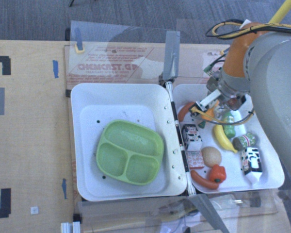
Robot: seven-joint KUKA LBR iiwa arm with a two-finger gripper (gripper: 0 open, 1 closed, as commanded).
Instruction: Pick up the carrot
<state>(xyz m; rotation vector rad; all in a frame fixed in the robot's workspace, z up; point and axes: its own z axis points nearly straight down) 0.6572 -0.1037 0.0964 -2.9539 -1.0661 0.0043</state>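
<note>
The carrot [209, 114] is a small orange piece in the upper part of the right bin [271, 176], partly covered by the gripper. My gripper [217, 106] hangs low right over it, reaching in from the upper right under the arm's orange band [237, 57]. Whether it touches the carrot is hidden by the wrist.
Crowded around the carrot lie a red-brown sausage [184, 110], a small printed carton [191, 136], a banana [224, 139], a green item [230, 130], a can [243, 141], a milk carton [251, 163], a potato [211, 155] and a red pepper [217, 173]. The left bin [87, 106] holds a green divided plate [130, 152].
</note>
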